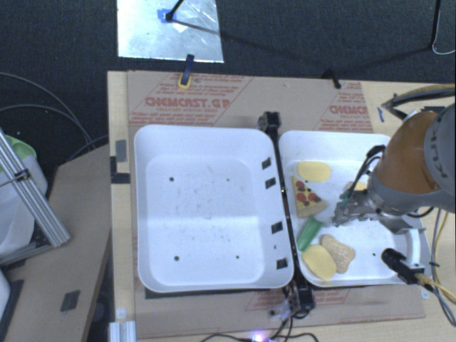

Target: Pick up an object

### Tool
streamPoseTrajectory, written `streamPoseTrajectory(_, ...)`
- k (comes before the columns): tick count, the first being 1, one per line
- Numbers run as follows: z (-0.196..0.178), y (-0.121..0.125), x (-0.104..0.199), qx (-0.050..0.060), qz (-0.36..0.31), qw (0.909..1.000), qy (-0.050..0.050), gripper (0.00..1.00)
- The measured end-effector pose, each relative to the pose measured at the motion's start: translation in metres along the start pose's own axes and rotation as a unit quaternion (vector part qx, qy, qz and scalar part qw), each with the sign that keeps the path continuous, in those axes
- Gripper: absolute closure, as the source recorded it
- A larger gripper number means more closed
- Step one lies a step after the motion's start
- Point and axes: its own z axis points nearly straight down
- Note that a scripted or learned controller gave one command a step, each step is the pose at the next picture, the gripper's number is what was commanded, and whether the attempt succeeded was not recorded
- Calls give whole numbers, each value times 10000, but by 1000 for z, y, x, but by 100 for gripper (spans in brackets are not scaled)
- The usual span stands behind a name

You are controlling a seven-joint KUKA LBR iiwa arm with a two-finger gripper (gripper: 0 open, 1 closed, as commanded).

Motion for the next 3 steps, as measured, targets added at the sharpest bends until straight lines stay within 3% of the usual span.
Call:
streamPoseTrajectory(1, 20, 14, 42, 7, -28, 10000, 9, 100)
streamPoseTrajectory(2, -86, -29, 121, -18, -50, 10000, 21, 100)
streamPoseTrajectory(3, -126, 14, 146, -25, -29, 10000, 4, 100)
